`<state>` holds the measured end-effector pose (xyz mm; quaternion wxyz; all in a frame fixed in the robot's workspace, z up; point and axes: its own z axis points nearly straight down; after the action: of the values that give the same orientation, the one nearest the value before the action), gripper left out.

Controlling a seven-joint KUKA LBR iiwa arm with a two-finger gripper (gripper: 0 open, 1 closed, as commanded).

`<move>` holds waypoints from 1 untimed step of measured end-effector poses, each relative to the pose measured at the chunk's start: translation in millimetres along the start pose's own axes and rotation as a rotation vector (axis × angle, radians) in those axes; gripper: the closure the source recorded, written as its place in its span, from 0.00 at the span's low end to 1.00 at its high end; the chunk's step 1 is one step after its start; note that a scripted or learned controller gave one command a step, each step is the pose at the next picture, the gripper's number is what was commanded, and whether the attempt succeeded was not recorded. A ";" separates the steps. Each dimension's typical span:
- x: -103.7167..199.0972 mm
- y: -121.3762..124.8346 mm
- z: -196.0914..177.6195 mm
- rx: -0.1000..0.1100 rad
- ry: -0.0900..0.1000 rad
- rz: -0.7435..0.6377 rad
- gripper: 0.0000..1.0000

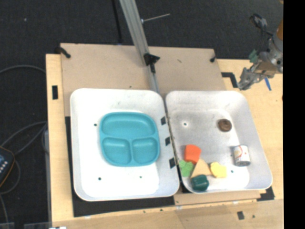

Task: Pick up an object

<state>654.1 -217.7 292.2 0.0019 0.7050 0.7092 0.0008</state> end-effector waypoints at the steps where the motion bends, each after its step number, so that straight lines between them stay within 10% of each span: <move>1: 55.4 -10.7 13.3 0.004 0.002 0.000 1.00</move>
<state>643.1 -162.4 278.8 0.0000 0.7052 0.7090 0.0001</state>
